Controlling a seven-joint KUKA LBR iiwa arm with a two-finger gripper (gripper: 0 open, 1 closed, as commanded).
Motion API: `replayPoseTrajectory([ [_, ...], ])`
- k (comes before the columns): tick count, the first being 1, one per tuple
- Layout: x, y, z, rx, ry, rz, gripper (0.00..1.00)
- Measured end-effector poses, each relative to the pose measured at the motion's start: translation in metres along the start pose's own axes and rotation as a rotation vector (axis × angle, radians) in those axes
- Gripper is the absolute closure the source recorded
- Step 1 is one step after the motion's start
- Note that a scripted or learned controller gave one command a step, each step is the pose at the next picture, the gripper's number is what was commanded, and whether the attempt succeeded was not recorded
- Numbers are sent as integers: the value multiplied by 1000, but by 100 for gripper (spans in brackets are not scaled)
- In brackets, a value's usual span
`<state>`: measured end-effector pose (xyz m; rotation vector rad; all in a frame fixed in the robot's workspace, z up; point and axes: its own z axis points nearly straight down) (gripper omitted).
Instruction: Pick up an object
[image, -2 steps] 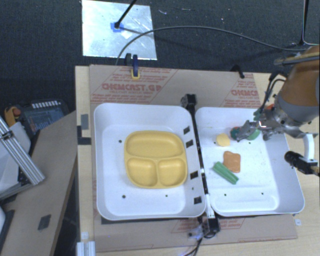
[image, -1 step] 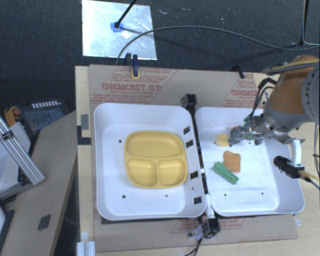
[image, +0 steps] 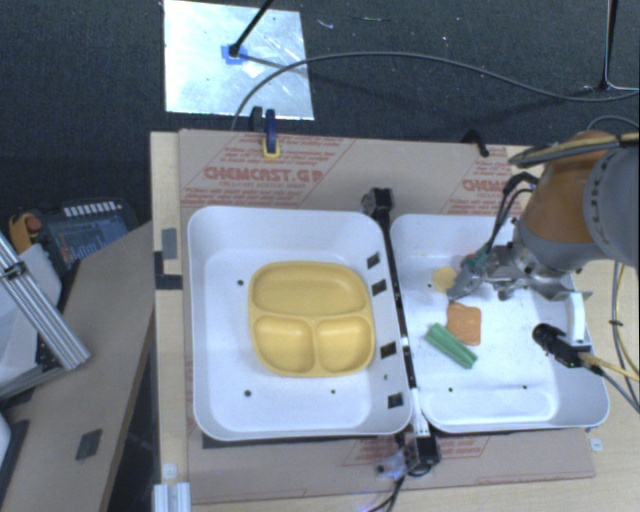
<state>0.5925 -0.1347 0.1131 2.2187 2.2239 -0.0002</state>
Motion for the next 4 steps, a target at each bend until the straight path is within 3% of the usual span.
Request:
replayPoseTrajectory([
  [1, 0, 1, 29, 0, 0, 1, 0],
  [2, 0, 1, 18, -3, -1, 1, 100],
  [3, 1, -2, -25, -3, 0, 0, 100],
  [4, 4, 10, -80, -7, -1, -3, 100],
])
